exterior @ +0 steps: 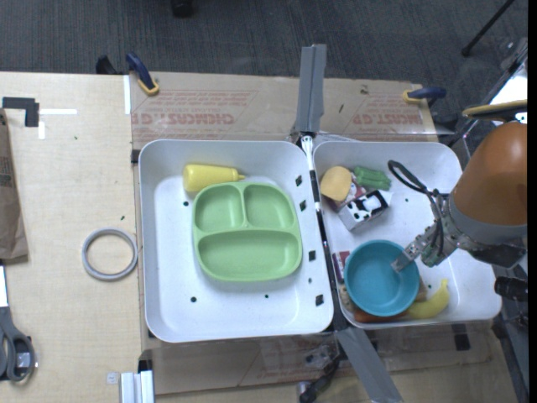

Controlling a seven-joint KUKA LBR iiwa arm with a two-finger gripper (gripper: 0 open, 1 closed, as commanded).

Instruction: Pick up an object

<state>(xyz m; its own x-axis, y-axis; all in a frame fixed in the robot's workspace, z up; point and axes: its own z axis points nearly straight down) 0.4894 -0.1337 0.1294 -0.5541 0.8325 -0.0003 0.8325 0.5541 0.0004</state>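
Reaching in from the right over the right one of two shallow white plastic bins, with the two-finger gripper low at the right inner rim of a round blue plastic bowl. Cannot tell whether open or closed, and nothing seen clearly grasped.

Just below and right of the gripper tip, one curved yellow banana, smooth, lying against the bowl and close to the front wall of the bin. Very little open room here: bowl to the left, banana below, bin wall just behind the banana.

Above and left of the tip, more crowded: one small black-and-white cow-patterned block, one rounded tan piece and one flat green piece, all near each other at the far side. Looping above the tip, a thin black cable. Some bare white floor between the tip and the block.

Well to the left, in the left bin, one matte green plate with three compartments, and just beyond it one yellow bottle-shaped toy. Wide free margin around the plate on the left and the near side.

Farther left still, on the pale wooden bench, one grey ring, apart from everything.
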